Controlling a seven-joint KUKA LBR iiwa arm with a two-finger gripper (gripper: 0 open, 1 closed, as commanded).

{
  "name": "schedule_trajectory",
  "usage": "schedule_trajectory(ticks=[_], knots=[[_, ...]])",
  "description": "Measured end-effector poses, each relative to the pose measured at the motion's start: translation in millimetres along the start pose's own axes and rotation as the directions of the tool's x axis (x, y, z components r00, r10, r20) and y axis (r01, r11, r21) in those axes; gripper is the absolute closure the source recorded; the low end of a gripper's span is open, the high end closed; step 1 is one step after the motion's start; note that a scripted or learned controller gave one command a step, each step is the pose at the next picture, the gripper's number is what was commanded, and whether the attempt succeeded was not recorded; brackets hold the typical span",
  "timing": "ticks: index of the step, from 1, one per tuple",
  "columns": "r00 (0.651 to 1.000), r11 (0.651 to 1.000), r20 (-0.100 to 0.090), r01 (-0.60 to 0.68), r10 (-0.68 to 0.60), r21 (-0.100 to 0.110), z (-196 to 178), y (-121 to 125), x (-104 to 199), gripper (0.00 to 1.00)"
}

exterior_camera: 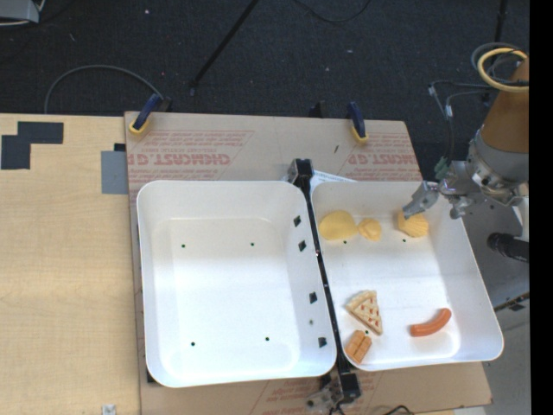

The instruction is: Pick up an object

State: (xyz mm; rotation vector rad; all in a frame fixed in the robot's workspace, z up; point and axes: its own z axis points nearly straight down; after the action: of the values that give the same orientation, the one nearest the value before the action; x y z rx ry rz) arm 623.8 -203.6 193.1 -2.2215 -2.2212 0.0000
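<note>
The left bin has nothing to grab, so everything that matters sits in the right bin. Starting just past the divider, at about ten o'clock in that bin, lies a pale yellow lump, with a smaller yellow piece touching or nearly touching its right side. Down at seven o'clock are a waffle-patterned wedge and, just below it against the near wall, a small orange block. A reddish sausage lies near five o'clock, well apart from the rest.

Up at one o'clock sits a yellow chunk, and the gripper is right over it, coming in from the grey arm at the right. From where I stand I can't tell whether it is parted or closed, or whether it has any hold; the chunk looks to be resting on the bin floor.

So by my reckoning the reach is done, but the grasp is unconfirmed and the lift is left.
</note>
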Motion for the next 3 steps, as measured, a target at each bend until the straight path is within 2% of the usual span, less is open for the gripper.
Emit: schedule_trajectory(ticks=[1,2,3], knots=[[1.0,1.0,-0.001,0.001,-0.001,0.004,45,2,-5,0.0],[1.0,1.0,-0.001,0.001,-0.001,0.005,107,-1,-1,0.0],[1.0,1.0,0.0,0.001,-0.001,0.001,105,-1,-1,0.0]])
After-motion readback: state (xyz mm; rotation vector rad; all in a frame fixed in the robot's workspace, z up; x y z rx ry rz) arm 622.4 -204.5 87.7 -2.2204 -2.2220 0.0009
